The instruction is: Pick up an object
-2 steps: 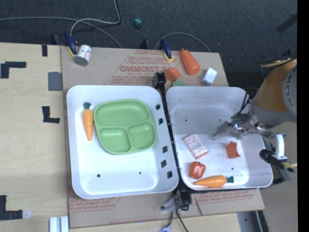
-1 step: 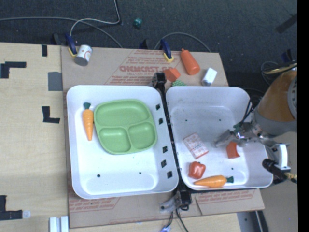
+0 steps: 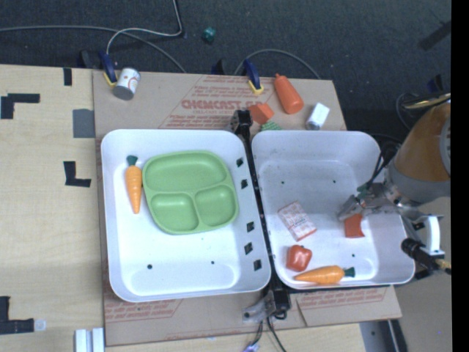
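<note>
Fingers of the grey two-finger gripper sit low in the right shallow white bin, just above a small orange-red block; whether they clasp it, I cannot tell

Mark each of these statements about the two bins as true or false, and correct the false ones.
1. A carrot lies beside the green plate in the left bin. True.
2. The green plate holds a carrot. False: its compartments hold nothing; the carrot lies on the bin floor to its left.
3. The right bin holds a second carrot near its front edge. True.
4. The red pepper sits in the left bin. False: it is in the right bin, just above the second carrot.
5. The gripper is over the left bin. False: it is over the right bin, near an orange-red block.
</note>
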`<state>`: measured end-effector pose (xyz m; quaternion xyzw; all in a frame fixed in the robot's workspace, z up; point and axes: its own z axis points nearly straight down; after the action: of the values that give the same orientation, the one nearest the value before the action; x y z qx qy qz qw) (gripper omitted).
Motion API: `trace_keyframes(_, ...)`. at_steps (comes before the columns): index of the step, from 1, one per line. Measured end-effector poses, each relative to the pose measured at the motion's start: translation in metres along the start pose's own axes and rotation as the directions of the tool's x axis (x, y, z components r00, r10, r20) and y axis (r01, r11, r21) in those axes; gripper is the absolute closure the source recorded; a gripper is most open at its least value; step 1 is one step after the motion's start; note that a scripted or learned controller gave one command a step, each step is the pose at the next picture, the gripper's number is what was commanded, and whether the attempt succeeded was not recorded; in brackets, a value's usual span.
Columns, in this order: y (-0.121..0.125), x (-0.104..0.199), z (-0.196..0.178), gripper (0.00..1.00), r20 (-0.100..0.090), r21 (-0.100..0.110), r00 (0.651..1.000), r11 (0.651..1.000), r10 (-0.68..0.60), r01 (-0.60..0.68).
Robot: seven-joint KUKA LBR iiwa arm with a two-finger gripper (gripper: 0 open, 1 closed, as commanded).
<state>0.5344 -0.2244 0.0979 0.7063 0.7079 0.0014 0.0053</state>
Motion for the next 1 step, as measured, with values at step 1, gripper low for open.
trace_keyframes(1,0.0439,0.0651,0.0109,1.0,-0.006,0.004,1.0,1.0,-0.001,0.001)
